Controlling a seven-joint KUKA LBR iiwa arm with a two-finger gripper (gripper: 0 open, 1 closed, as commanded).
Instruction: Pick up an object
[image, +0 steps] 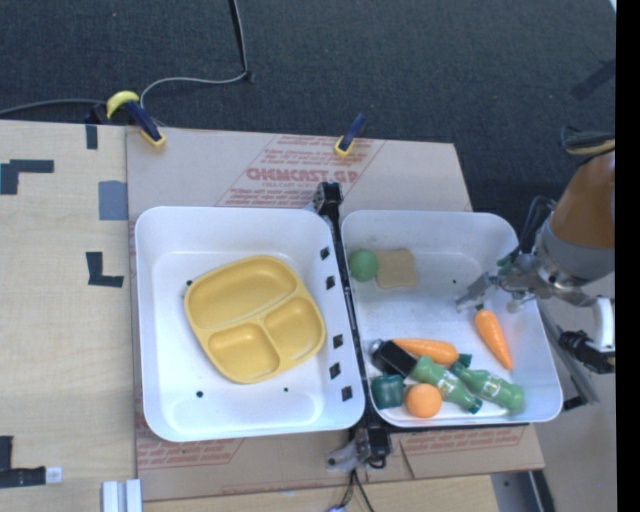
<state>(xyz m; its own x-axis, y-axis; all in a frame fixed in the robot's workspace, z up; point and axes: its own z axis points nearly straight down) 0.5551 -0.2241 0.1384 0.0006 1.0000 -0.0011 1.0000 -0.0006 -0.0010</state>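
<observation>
Cardboard-topped bench with two white bins: we see the two-finger metal gripper (497, 287) standing open and empty just above the loose orange plastic carrot (493, 338) in the right-hand white bin (440, 226), so we'd centre over it and close across its width.

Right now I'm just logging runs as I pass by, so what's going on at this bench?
A grey KUKA arm reaches in from the right, its tool low over the right bin, just above a carrot. Nothing shows between its fingers. More toy food lies along that bin's near side, and a yellow divided plate sits in the left bin.
</observation>
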